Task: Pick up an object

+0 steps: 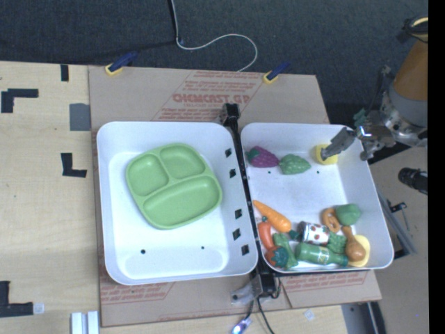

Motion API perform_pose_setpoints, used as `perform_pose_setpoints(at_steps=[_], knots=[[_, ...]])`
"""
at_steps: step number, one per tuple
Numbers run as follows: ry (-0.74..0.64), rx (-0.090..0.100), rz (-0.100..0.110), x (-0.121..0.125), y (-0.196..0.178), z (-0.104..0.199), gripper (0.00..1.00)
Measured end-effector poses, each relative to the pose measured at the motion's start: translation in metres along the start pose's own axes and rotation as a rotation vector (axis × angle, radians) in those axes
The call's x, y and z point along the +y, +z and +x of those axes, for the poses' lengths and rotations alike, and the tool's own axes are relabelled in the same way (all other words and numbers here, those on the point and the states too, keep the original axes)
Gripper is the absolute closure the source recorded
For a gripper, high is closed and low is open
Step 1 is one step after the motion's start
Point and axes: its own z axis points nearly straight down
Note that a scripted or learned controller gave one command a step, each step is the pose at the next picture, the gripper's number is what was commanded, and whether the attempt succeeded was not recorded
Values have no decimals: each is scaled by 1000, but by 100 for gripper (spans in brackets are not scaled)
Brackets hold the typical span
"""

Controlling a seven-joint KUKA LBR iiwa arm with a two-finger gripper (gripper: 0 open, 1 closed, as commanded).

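- Camera view, nearest: toy food (pixel 313 242) lies heaped in the right bin's (pixel 306 193) front corner, a carrot (pixel 272 216) just beside it.
- Farther back, the tool (pixel 341 145) hangs over a yellow piece (pixel 324 154); its jaws look narrow, perhaps touching it, holding nothing. Better to descend squarely first.
- The left bin (pixel 111 186) holds a green tray (pixel 174 185); cardboard (pixel 201 96) covers the tabletop (pixel 42 200).

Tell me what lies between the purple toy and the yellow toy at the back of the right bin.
In the camera view, a green leafy toy lies between the purple toy and the yellow toy.
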Motion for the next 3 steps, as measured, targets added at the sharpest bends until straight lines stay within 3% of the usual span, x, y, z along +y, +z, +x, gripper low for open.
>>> perform_pose_setpoints(at_steps=[1,2,3], knots=[[-2,0,0,0,-10,1,100],[-6,-1,-14,-10,-129,55,100],[-2,-1,-2,-10,-131,53,100]])
